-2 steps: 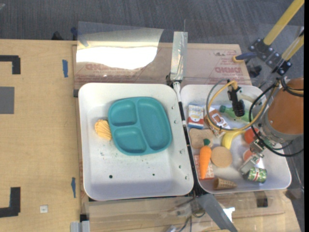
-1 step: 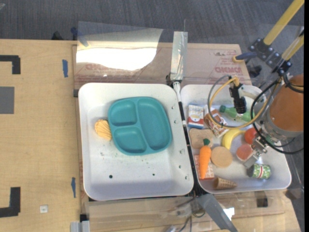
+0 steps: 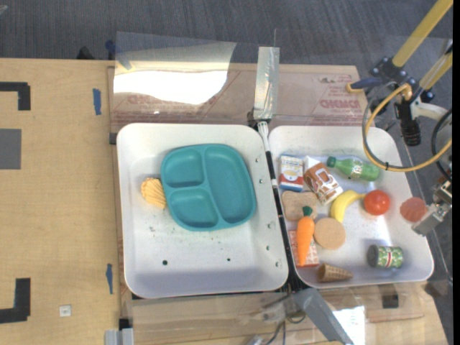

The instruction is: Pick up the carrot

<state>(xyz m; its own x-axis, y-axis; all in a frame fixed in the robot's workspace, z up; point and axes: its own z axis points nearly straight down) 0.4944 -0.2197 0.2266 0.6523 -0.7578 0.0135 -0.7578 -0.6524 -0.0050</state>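
One fixed camera looks down slantwise on both bins (image 3: 136, 214).

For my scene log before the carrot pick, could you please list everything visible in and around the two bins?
left bin: 1, white, left half of bench
divided plate: 1, teal, middle of left bin
shell-shaped toy: 1, yellow-tan, left bin, against plate's left edge
right bin: 1, white, right half of bench
carrot: 1, orange with green top, right bin, near left wall
banana: 1, yellow, right bin centre
tomato: 1, red, right of banana
bottle: 1, green, back of right bin
can: 1, green, front right corner
ice-cream cone: 1, brown, front edge
small carton: 1, white and blue, back left of right bin
arm: 1, grey, right edge
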